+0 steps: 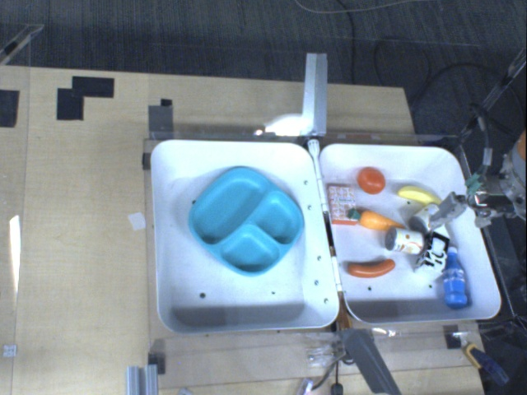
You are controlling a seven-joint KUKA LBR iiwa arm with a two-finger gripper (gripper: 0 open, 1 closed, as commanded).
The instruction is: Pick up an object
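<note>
Gripper (435,214) is hanging low over the right bin (473,183), right by the can (405,239), probably lining up a grab; can't tell if it's open.

1. Divided plate (247,219): turquoise blue.
2. Bins (177,303): white.
3. Tomato (371,180): orange-red.
4. Banana (418,195): yellow.
5. Carrot (379,220): orange, green top.
6. Sausage (370,268): red-orange.
7. Bottle (454,285): blue.
8. Table (74,245): pale wood.

Even, bright overhead light; glare patch on left bin's far rim (284,127). Soft shadows inside bin walls. Overall image slightly soft, low resolution.
</note>
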